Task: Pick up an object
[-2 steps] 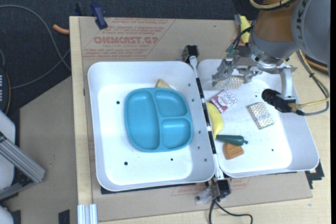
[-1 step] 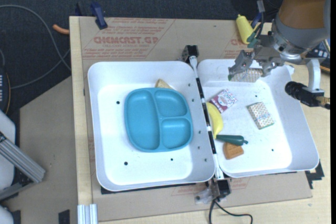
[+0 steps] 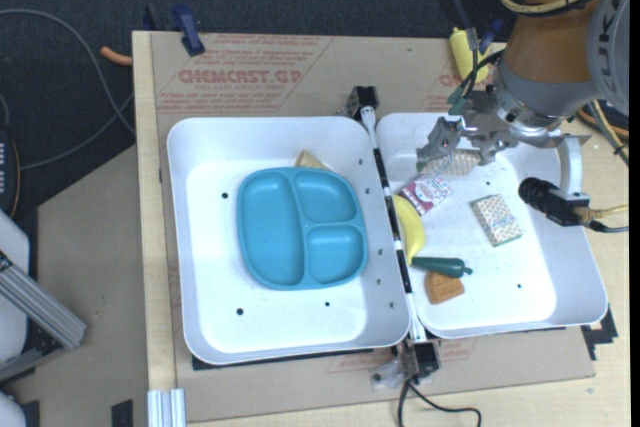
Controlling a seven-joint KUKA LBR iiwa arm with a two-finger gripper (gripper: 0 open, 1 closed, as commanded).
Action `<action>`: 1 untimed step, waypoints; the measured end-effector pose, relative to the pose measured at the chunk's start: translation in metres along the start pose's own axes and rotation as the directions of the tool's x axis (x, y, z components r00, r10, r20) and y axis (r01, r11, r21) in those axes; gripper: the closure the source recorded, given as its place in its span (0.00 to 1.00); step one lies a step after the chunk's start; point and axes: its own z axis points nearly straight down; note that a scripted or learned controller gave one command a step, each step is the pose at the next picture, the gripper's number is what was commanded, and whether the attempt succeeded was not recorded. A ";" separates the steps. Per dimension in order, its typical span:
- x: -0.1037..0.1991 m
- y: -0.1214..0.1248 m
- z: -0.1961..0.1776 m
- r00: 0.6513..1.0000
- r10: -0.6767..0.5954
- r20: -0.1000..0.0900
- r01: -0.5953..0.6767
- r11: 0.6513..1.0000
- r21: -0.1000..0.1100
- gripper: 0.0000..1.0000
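My gripper (image 3: 464,147) hangs over the back left part of the right bin (image 3: 560,300), open, with its fingers spread to either side of a small speckled object (image 3: 459,160) on the bin floor. I cannot tell if they touch it. In front of it lie a pink and white packet (image 3: 428,192), a yellow banana (image 3: 408,226) along the left wall, a speckled tan block (image 3: 497,218), a dark green item (image 3: 440,265) and an orange piece (image 3: 445,289).
The left bin (image 3: 200,315) holds a blue divided plate (image 3: 300,226) with a tan item (image 3: 309,158) peeking out behind it. A black part with a cable (image 3: 552,198) reaches over the right bin's right side. A divider (image 3: 385,205) separates the bins.
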 end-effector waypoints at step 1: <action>0.042 0.000 0.026 1.000 -0.001 0.000 0.001 1.000 0.000 1.00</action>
